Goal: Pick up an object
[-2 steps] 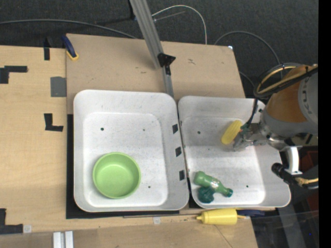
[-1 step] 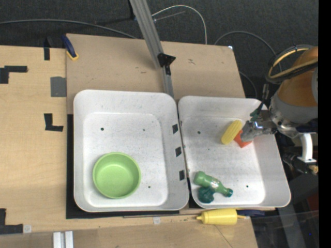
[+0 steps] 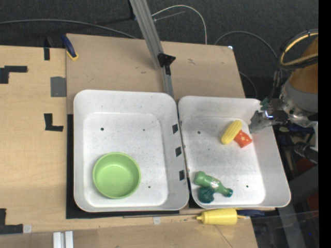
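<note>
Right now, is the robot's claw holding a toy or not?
Gripper: at the right bin's right rim, near the corn; whether it grips anything cannot be told.

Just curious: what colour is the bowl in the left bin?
Light green bowl, clearest in the camera view.

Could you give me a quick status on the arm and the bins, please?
Gripper at right bin's right rim, holding nothing seen. Corn and red block nearest, touching. Green bottle near front; green bowl in left bin.
</note>
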### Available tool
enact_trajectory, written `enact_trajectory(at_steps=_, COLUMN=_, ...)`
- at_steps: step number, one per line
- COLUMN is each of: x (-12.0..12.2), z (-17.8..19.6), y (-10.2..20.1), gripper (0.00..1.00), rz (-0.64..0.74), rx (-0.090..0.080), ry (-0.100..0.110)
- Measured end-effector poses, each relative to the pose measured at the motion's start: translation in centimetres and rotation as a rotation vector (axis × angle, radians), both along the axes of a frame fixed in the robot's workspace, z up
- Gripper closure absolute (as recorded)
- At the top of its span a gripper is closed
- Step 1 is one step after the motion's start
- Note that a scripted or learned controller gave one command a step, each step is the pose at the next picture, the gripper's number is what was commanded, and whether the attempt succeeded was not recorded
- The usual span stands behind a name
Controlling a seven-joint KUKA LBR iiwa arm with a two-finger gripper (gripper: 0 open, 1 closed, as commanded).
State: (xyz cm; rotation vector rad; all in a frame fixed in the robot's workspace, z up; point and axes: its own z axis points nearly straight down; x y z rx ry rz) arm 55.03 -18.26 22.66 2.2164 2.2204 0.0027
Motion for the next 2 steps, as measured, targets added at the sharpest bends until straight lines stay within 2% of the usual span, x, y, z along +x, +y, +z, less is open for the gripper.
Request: enact_trajectory(at_steps=2, x=-1.9, z=-1.0, y=9.7, gripper=1.0, rz=0.004, rx=0.004, ry=0.008)
